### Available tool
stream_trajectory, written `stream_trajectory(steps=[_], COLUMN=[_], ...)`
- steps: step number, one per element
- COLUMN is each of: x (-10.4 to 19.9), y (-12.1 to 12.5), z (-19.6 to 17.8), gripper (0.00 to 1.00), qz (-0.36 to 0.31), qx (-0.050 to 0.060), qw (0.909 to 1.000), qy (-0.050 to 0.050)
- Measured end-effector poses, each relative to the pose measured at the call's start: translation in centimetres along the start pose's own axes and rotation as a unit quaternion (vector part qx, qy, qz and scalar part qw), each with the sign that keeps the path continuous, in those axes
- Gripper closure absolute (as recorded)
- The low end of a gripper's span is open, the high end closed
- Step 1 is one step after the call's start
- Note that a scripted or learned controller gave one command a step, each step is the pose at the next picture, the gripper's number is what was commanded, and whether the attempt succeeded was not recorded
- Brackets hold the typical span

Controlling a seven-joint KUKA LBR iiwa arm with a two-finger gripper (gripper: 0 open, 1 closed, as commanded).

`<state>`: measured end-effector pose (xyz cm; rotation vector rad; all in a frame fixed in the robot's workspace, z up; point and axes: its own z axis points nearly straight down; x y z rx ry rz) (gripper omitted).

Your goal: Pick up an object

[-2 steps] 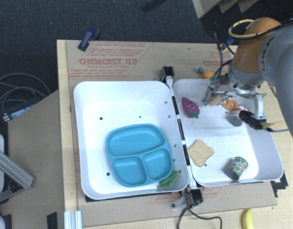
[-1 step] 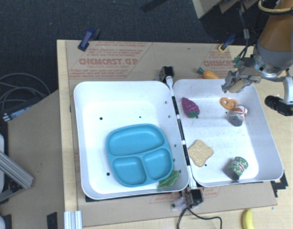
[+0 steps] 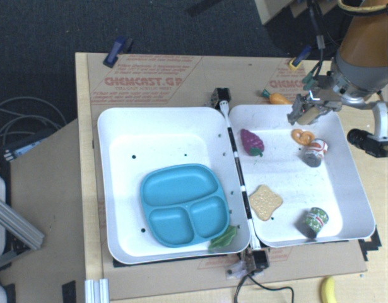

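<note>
Pincer [image 3: 305,113] above right bin [image 3: 345,169] near the pretzel [image 3: 301,136]; finger state unclear, nothing lifted, pick not done.

One fixed camera above the bench [image 3: 181,74], looking down at a slant toward twelve o'clock, moderately near, both white bins [image 3: 111,169] in frame, arm [image 3: 364,43] entering at two o'clock

Smooth glossy white plastic bins [image 3: 118,169]; matt blue plastic plate [image 3: 181,201]; rough tan cracker [image 3: 265,201]; printed brown cardboard [image 3: 149,74] beneath.
</note>
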<state>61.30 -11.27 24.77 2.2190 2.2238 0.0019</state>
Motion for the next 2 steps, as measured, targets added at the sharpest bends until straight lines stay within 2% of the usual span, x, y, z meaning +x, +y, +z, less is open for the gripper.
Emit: stream_trajectory(steps=[1,2], x=[4.8,10.8], y=[-3.8,-4.2], z=[3.8,1.4], gripper=[1.0,1.0], qz=[0.001,0.0], qx=[0.001,0.0], qw=[1.0,1.0], qy=[0.0,0.0])
